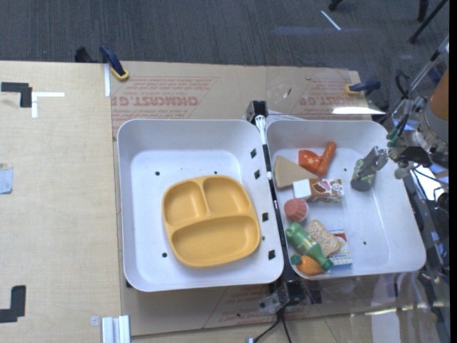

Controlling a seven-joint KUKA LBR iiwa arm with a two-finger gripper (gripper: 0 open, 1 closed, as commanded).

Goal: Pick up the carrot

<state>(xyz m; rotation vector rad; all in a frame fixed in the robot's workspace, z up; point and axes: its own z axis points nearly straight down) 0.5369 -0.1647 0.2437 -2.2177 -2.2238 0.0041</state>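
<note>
The carrot is a short orange piece with a green end. It lies at the front edge of the right bin, partly under a green bottle. My gripper hangs over the right side of that bin, well behind and to the right of the carrot. It touches none of the objects. The arm comes in from the right edge of the view.
An orange-red stick and a red piece lie at the back of the right bin. Nearby are a tan wedge, a small carton, a pink ball and a cracker pack. A yellow divided plate sits in the left bin.
</note>
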